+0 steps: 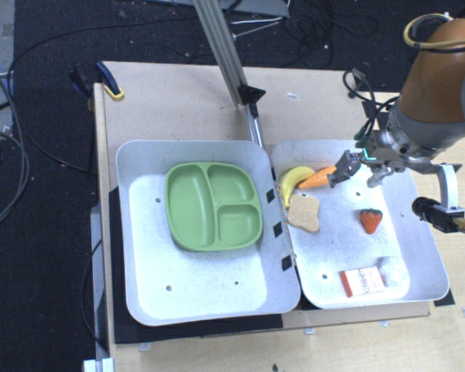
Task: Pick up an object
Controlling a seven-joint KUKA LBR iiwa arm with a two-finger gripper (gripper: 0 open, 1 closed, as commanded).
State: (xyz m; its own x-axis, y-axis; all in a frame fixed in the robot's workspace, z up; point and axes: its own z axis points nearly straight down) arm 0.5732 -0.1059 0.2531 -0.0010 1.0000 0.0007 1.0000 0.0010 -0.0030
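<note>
Matt green plastic tray (214, 206), smooth white bins (217, 301), bare wooden bench (170, 99).

The bench (178, 107) is a plain tan board sitting over a dark floor, and 2 shallow white bins lie on it side by side. The left bin (194, 285) and the right bin (418, 262) touch along their inner edges. A metal pole (221, 41) stands at the back.

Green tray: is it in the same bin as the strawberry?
No, the green tray lies in the left bin; the strawberry lies in the right bin.
</note>
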